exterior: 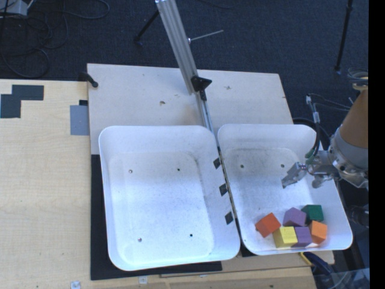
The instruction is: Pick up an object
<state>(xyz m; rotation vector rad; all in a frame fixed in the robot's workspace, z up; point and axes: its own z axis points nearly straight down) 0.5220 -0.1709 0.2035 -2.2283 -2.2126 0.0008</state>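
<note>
1. Hand (305, 174) over right bin (264, 140), near its right wall, above bare floor; hangs from grey wrist entering at right edge.
2. Fingers (293, 177) spread, nothing between them; one points left-down, the other (319, 180) toward the right rim.
3. Blocks clustered in right bin's near right corner, apart from hand, below it in view.
4. Cluster contents: orange block (268, 224) leftmost, slightly apart; yellow block (286, 236) just beside it; purple block (294, 217) behind yellow; green block (313, 212) at back right; second purple block (302, 236) touching yellow; small orange block (319, 231) at right end.
5. Left bin (120, 143) side by side with right bin, dark clips along shared rim.
6. Both bins on pale surface (138, 95); slanted aluminium bar (180, 47) rising behind bins.
</note>
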